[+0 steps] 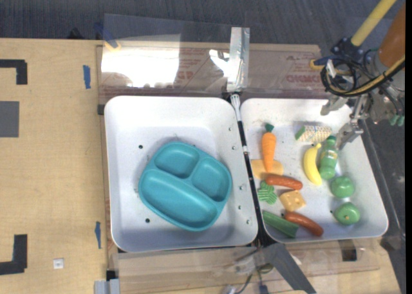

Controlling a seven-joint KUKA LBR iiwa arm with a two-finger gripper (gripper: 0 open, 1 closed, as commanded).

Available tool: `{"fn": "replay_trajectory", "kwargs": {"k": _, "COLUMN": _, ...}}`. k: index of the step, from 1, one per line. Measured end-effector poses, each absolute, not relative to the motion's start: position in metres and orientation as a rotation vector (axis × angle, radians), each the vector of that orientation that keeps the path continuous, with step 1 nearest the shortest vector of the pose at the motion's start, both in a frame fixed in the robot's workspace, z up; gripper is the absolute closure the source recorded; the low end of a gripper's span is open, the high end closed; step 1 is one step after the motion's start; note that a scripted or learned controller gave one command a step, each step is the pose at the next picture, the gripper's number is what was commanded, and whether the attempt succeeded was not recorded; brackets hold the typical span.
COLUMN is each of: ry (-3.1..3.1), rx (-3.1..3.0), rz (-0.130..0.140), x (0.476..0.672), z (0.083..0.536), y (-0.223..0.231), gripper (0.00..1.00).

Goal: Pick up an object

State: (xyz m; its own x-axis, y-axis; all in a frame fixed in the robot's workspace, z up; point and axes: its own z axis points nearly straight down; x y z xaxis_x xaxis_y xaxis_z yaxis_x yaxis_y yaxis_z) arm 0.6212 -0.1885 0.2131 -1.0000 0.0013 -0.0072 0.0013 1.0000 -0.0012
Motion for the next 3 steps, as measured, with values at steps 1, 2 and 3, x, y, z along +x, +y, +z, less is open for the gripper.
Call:
{"fn": "replay_trajectory", "kwargs": {"k": 1, "ry": 3.107, "rx": -0.117, "rz": -0.018, "x": 0.606, "z": 0.117, "y": -0.221, "gripper": 0.0}}
{"fn": "replay_trajectory", "kwargs": {"k": 2, "ry": 3.13, "rx": 0.009, "rz": 0.001, "x": 0.598, "z": 0.089, "y": -0.167, "gripper": 0.0}}
{"fn": "replay_trajectory", "kwargs": {"k": 3, "ry": 3.128, "rx": 0.05, "rz": 0.002, "x": 0.573, "z": 0.09, "y": -0.101, "gripper": 0.0}}
